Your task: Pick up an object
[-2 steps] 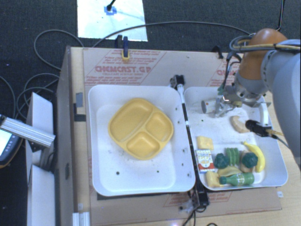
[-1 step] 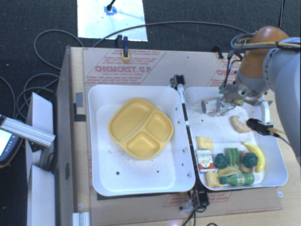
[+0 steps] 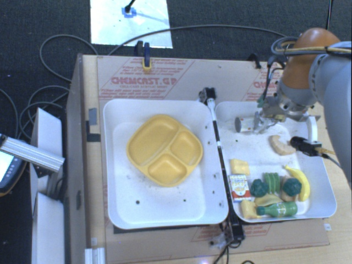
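Note:
My gripper (image 3: 260, 122) hangs low over the far end of the right bin (image 3: 329, 198), reaching in from the right. A small grey cylinder (image 3: 242, 125) lies just left of it; whether they touch is unclear. Nearer in the same bin lie a beige crescent pastry (image 3: 281, 146), a yellow block (image 3: 239, 166), a small red-and-white carton (image 3: 239, 186), a banana (image 3: 300, 181), a green bottle (image 3: 278, 208) and several dark green vegetables (image 3: 259, 188).
The left bin (image 3: 127, 203) holds a yellow divided plate (image 3: 165, 149) near its middle. A thin divider bar (image 3: 218, 142) runs between the two bins. Cables and cardboard surround the bench.

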Controlling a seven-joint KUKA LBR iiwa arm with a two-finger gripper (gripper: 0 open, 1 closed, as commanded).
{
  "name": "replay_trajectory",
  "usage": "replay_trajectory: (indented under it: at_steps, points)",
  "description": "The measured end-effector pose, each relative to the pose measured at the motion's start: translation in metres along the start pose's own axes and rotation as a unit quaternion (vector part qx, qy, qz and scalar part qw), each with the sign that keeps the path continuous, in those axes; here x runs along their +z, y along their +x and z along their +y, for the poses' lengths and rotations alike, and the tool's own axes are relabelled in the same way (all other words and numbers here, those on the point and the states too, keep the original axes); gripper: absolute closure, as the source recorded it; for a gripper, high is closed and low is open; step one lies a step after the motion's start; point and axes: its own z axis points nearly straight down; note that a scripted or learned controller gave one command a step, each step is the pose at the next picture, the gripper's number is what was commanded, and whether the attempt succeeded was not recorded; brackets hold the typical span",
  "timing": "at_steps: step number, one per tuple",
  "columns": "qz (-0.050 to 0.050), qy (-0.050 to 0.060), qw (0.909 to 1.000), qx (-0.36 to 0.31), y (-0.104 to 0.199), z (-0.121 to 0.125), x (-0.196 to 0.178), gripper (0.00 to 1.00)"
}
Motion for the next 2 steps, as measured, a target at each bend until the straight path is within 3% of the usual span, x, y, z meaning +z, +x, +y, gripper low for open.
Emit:
replay_trajectory:
  at_steps: [2]
  points:
    - [-0.001, -0.001, 1.0, -0.004, 0.0002, 0.0005, -0.0178, 1.0]
